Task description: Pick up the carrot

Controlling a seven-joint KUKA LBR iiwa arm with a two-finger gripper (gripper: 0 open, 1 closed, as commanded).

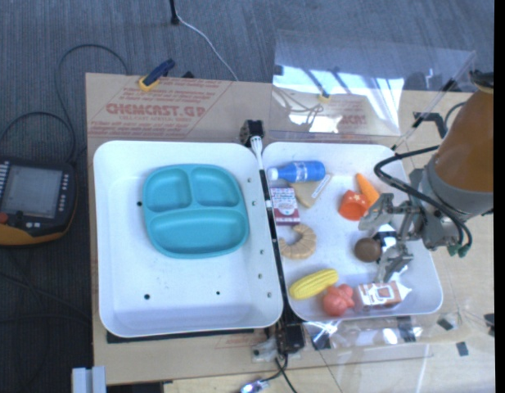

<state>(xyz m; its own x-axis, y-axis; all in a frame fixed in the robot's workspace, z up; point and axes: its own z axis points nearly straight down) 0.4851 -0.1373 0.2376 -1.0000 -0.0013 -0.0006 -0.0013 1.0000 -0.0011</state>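
So the gripper (389, 237) hung with fingers spread and nothing between them at the right of the frame, just below the carrot (367, 188) lying in the right bin (428, 301).

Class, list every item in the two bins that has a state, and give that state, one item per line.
carrot: lying free in right bin
blue bottle: on its side, capped
blue divided plate: flat in left bin
corn: lying flat
gripper: open, above brown ball
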